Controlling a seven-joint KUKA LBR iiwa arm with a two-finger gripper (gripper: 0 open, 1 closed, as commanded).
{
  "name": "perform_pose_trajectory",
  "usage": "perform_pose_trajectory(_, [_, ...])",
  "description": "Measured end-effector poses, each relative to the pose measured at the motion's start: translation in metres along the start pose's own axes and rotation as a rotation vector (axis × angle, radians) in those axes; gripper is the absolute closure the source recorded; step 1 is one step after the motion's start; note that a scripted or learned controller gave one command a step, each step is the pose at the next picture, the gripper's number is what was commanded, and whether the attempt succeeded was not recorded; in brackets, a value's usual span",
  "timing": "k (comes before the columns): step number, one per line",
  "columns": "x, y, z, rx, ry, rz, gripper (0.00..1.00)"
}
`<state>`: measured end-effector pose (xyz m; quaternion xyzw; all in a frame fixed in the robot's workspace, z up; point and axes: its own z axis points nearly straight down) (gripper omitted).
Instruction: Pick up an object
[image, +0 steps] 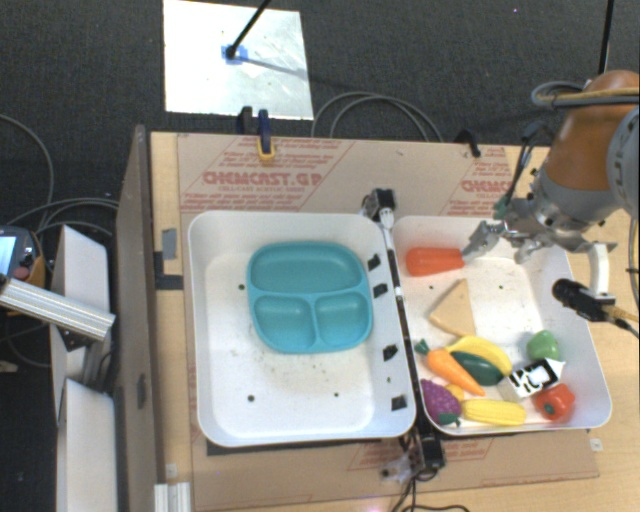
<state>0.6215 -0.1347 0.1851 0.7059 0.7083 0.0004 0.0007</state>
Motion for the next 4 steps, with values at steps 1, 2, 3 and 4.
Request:
perform_pose_trajectory(1, [0.036, -0.118, 0.034, 0.013, 0.005, 0.003, 0.00])
perform_pose_trajectory(2, [0.053, -0.131, 0.100, -0.006, 0.005, -0.001, 0.00])
perform_pose_trajectory(3, [0.050, -0.131, 0.088, -0.008, 0.000, 0.002, 1.00])
perform_pose_trajectory(4, [0.096, -0.063, -0.005, -0.014, 0.001, -0.008, 1.00])
